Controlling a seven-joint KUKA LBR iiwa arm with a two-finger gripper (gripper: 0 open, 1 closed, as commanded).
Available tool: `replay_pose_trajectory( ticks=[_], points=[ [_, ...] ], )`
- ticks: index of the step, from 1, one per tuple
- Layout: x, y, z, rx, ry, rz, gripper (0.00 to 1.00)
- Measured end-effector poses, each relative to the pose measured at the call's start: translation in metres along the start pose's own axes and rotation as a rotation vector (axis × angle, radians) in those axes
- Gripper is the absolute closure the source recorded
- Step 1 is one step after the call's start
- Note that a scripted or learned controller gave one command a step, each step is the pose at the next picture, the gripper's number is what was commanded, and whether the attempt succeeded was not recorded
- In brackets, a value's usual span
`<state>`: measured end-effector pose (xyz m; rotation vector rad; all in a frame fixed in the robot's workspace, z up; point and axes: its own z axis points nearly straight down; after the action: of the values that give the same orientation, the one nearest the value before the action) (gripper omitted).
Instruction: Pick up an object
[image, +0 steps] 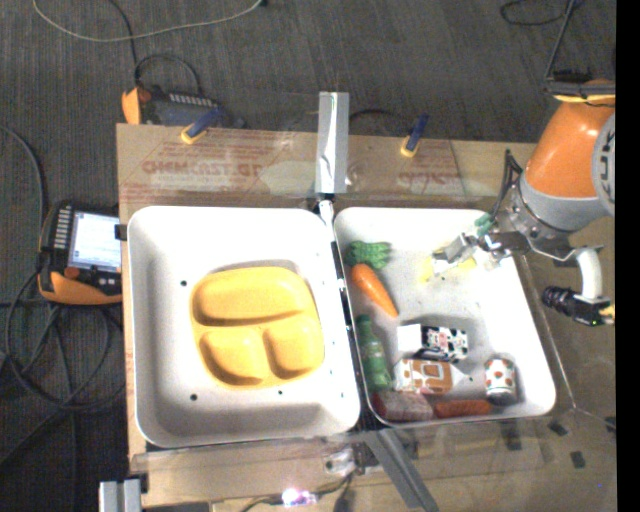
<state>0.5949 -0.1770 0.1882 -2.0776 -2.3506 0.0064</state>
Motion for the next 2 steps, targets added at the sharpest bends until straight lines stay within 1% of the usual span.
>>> replay_pose_trajectory(
  ticks=[1,2],
  points=[
    [-0.0447,0.0589,0.0907,-0.005,0.004,0.023,0.00],
    [-0.0468,0.0671,0.0961,0.005,0.012,-0.126,0.00]
  ],
)
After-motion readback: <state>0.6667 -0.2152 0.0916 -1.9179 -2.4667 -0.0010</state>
